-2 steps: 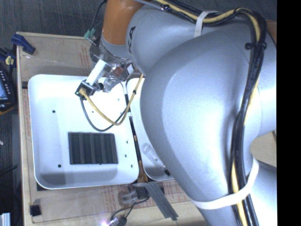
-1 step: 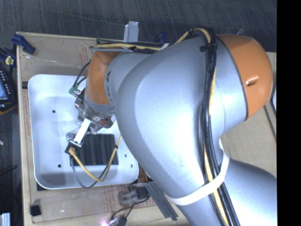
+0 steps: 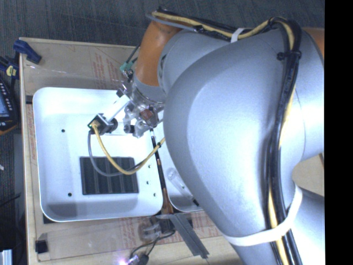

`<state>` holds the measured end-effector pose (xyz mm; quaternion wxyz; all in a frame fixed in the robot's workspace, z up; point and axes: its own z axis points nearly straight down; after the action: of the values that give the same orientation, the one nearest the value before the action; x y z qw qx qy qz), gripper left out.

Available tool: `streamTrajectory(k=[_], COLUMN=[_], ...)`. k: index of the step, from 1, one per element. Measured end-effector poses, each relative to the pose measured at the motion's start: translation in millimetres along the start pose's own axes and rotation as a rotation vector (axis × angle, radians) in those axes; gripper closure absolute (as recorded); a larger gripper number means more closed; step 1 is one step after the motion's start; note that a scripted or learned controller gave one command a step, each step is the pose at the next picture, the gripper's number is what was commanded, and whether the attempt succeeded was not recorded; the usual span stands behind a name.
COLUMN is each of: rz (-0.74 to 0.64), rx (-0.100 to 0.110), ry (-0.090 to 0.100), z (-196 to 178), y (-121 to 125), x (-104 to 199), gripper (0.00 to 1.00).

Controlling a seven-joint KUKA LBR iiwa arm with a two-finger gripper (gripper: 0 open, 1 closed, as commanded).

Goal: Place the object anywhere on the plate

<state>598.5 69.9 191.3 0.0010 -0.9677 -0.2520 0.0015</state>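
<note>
Jaws cannot be told, open or shut, on the gripper [image 3: 135, 120] under the grey arm [image 3: 237, 137], above the left white bin [image 3: 55, 101], which holds a dark ribbed panel [image 3: 108, 175]; the task's object cannot be made out; wooden bench [image 3: 77, 59]

I see a grey arm [image 3: 231, 142] with an orange band [image 3: 148, 54] at upper centre, a white bin [image 3: 55, 148] at left holding a dark ribbed panel [image 3: 108, 175], a yellow cable [image 3: 124, 167] looping over it, and a tan worktop [image 3: 83, 62].
</note>
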Motion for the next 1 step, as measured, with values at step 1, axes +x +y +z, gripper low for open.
streamTrajectory(k=[1], rz=[0.207], rx=[-0.002], ry=[0.001], z=[75.6], y=[-12.9], x=[45.2], gripper=[1.00])
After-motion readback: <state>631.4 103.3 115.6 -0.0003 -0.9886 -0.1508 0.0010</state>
